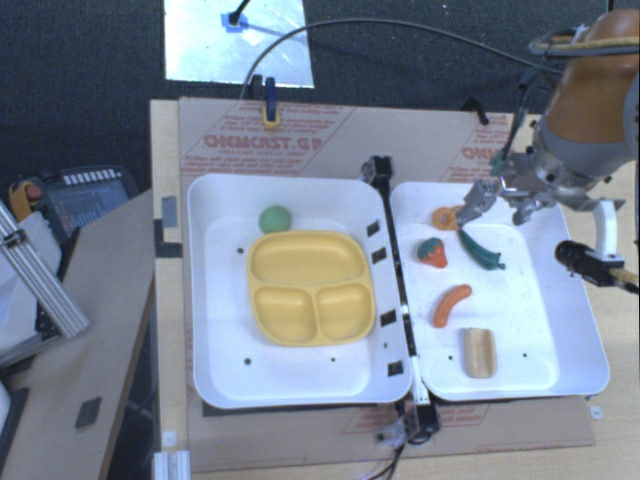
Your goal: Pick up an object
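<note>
My gripper (pixel 501 206) hangs over the back of the right bin (pixel 570 368), open, with nothing between its fingers. Its left finger (pixel 476 204) is just above and right of a small orange piece (pixel 444 218). A dark green pod (pixel 481 250) lies just below the gripper. A red strawberry with a green top (pixel 432 253) sits left of the pod. Further forward lie an orange sausage (pixel 451 305) and a tan bread piece (pixel 479 352).
The left bin (pixel 215 368) holds a yellow divided tray (pixel 308 285) and a green ball (pixel 275 219) behind it. A black hinge strip (pixel 393 278) runs between the bins. A black fitting (pixel 590 260) juts in at the right bin's right edge.
</note>
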### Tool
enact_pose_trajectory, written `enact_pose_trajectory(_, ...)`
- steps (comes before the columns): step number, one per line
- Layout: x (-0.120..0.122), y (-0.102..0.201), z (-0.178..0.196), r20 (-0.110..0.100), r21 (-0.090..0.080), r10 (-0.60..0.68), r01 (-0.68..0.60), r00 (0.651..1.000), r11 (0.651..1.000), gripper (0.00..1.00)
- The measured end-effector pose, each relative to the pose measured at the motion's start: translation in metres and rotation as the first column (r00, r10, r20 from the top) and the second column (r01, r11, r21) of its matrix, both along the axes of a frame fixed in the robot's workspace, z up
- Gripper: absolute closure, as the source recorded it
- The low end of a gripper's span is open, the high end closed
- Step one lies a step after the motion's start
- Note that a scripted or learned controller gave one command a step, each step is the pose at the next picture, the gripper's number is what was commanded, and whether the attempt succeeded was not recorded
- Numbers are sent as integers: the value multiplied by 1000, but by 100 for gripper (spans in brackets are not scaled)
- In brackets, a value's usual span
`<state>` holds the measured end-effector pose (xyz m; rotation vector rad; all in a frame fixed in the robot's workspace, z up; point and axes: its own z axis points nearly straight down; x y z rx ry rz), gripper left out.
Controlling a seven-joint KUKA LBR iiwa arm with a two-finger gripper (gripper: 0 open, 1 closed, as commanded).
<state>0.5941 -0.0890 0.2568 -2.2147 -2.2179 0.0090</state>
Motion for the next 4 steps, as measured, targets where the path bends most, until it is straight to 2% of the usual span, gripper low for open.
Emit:
enact_pose_trajectory(1, 2, 0, 6, 11, -1, 2, -2, 1000, 1000, 0)
enact_pose_trajectory(3, -11, 3, -86, 6, -1, -1, 1, 1000, 1000, 0)
enact_pose_trajectory(4, -13, 2, -149, 5, 0, -1, 1, 1000, 1000, 0)
